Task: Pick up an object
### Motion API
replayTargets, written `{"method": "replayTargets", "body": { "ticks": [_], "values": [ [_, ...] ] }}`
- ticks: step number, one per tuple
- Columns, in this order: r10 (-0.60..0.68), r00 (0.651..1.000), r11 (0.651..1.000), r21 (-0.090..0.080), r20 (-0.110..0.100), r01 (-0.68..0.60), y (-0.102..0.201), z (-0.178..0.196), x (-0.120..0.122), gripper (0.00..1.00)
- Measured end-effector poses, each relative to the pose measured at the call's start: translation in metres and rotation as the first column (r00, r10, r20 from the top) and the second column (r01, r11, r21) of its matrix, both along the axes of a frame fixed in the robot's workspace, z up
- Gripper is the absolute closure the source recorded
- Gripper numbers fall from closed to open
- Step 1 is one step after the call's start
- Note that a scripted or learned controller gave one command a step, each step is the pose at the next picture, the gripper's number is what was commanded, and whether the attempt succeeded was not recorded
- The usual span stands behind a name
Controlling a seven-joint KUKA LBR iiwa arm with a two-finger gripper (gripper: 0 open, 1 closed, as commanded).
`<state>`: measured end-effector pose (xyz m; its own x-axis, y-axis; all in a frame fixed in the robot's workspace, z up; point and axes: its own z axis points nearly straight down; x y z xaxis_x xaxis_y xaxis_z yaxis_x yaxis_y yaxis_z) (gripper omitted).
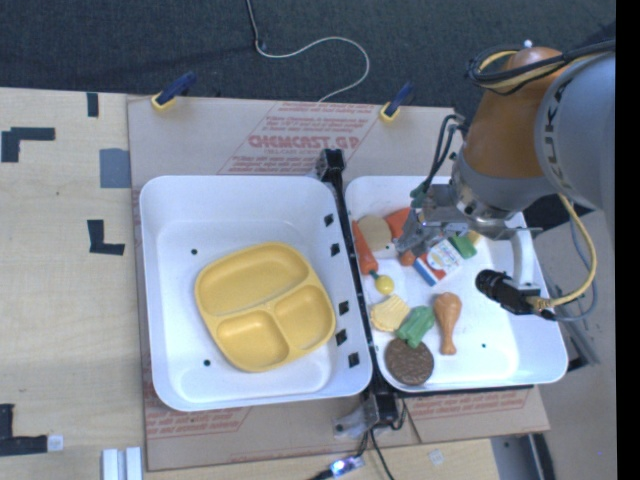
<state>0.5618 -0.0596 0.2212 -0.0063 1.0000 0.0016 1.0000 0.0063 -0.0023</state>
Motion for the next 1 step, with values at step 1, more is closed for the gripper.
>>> {"method": "replayTargets", "body": {
  "ticks": [1],
  "values": [
    [0.001,1.0,1.0,0.0,0.002,-0.001,0.0538,0.0108,0.0099,1.0]
  ]
}}
